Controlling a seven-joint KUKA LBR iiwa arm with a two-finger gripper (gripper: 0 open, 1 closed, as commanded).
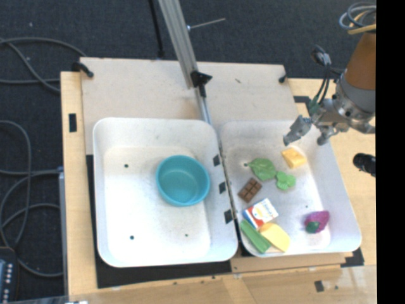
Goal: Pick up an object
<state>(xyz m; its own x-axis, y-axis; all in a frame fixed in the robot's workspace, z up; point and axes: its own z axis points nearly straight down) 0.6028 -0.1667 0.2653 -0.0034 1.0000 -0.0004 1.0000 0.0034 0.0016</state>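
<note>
My gripper [310,133] hangs open over the far right part of the right bin [329,176], with nothing between its fingers. Just below it lies a yellow cheese-like block [293,157]. Further in the right bin lie a green leafy piece [261,167], a smaller green piece [285,181], a brown chocolate bar [250,189], a small white and orange carton [261,213], a yellow wedge [276,236] on a long green piece [253,236], and a purple toy [316,221].
The left bin [120,233] holds a teal bowl [182,180]. A slanted metal post [180,37] rises from the seam between the bins at the back. Cables lie on the dark floor at the left.
</note>
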